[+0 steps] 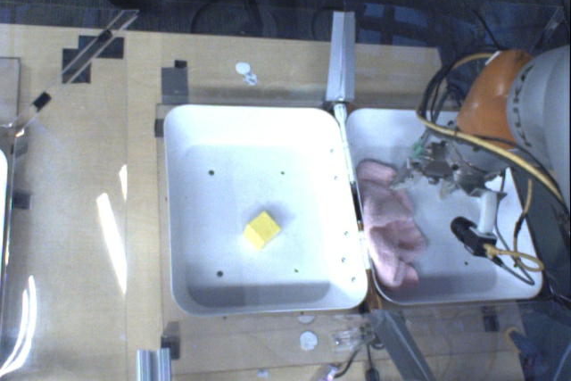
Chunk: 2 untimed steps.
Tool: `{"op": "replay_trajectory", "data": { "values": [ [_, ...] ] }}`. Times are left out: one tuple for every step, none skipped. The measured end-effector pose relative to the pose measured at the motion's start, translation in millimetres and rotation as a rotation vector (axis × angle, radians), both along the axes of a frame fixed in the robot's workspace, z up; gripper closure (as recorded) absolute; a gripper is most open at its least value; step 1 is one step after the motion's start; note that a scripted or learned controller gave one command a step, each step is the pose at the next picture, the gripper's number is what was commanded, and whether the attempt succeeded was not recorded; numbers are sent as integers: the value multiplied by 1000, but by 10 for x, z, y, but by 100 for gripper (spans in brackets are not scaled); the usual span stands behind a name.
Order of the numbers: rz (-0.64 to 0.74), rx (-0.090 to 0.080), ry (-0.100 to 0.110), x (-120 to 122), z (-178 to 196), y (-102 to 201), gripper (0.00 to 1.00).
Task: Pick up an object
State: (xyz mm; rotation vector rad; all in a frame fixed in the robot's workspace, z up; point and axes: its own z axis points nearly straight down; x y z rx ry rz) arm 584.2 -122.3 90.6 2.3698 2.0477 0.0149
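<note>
Tool [434,163] over right white bin [508,285], finger state I cannot tell | soft pink crumpled cloth [389,223] lies just left and below of tool, long axis along bin's left wall | I judge it nearer than small yellow block [262,230] in left white bin [192,299].

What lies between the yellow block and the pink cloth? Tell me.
In the camera view, bare white bin floor, then the rims where both bins meet, separate the yellow block from the pink cloth.
</note>
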Motion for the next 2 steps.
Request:
{"op": "replay_trajectory", "data": {
  "values": [
    [2,1,-7,27,122,18,100],
    [87,1,10,-1,945,647,100]
  ]
}}
